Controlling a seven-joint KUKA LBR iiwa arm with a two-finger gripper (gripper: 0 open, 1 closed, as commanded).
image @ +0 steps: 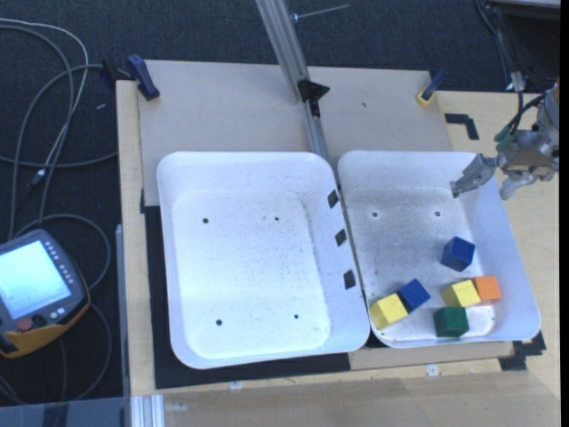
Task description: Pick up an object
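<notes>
The right bin [391, 194] holds several small cubes near its front. A dark blue cube [458, 253] sits alone toward the right wall. Further forward lie a blue cube [414, 294], a yellow cube [388, 310], a yellow-green cube [461, 293], an orange cube [487, 287] and a green cube [451, 321]. My gripper [490, 181] hangs at the bin's upper right edge, above and behind the dark blue cube. Its two fingers are spread apart with nothing between them.
The left bin [178, 185] stands beside the right one. A metal pole [284, 43] slants across the back board. Blue [142, 76] and yellow [430, 89] clamps hold the board. A teach pendant [34, 292] and cables lie on the floor at left.
</notes>
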